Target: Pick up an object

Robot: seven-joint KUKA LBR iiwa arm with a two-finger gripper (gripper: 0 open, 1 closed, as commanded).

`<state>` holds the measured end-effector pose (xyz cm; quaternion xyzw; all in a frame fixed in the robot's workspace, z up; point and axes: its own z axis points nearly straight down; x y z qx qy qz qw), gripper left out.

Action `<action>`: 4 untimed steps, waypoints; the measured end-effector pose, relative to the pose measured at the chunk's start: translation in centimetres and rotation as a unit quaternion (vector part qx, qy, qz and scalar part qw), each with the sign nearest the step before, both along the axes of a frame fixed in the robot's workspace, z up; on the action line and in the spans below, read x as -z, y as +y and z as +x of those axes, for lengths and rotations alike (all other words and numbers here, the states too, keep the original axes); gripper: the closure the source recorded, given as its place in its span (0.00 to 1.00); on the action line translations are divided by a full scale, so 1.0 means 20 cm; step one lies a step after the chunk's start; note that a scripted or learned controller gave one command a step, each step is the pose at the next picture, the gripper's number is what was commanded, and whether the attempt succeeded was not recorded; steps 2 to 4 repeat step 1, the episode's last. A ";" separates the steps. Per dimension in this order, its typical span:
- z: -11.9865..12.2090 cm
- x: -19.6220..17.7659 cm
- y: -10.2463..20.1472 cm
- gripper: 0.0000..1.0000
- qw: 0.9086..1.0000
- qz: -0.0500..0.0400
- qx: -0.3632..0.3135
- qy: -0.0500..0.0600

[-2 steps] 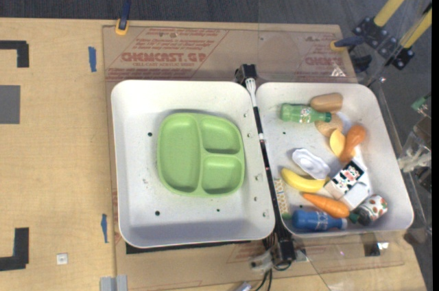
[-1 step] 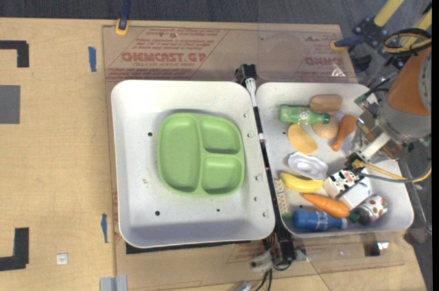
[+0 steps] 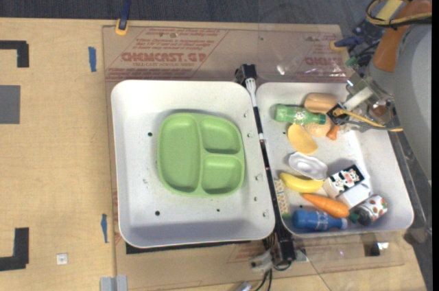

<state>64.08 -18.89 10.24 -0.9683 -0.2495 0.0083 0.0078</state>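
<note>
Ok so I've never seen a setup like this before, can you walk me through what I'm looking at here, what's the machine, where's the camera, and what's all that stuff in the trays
This is one picture from a camera fixed above a workbench, looking down at a slant. The grey shape at the right edge is a robot arm reaching in; its job is to pick up an object. Its gripper hangs over the top corner of the right bin, but I cannot tell whether it holds anything.

Two shallow white bins sit side by side. The left bin holds a green divided plate. The right one holds a jumble of small things: a green bottle, a bread roll, a banana, a carrot, a blue bottle and a few more toys.
</note>
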 end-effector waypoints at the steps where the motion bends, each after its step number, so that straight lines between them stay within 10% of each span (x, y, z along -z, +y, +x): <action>1: -0.18 -0.54 0.33 1.00 0.999 -0.004 0.051 -0.013; 4: -0.18 -0.54 0.33 1.00 0.999 -0.004 0.051 -0.013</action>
